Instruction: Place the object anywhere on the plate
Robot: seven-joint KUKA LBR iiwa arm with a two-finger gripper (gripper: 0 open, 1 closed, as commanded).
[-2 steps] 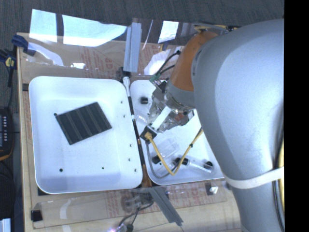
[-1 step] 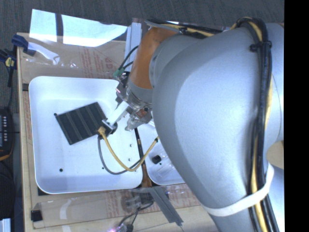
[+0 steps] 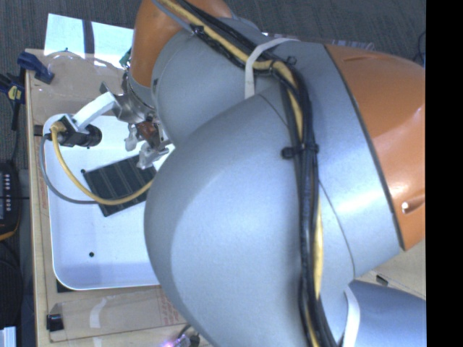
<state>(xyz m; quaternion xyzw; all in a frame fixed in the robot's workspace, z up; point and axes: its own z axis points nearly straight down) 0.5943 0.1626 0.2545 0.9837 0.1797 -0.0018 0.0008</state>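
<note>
We count one white bin (image 3: 79, 266) in plain sight on the table (image 3: 108, 311), and in it one dark ribbed slab (image 3: 119, 181), lying flat, plus one small dark speck (image 3: 92, 254) on the bin floor. We see one arm (image 3: 289, 194) with one pincer (image 3: 148, 139) at its end, one yellow cable (image 3: 61, 183) looping across the bin, and one black cable bundle (image 3: 300, 150) strapped along the arm's grey shell by one white tie (image 3: 253, 60). At the table's far left edge we count one blue clamp (image 3: 35, 65) and one sheet of pale paper (image 3: 87, 38)
</note>
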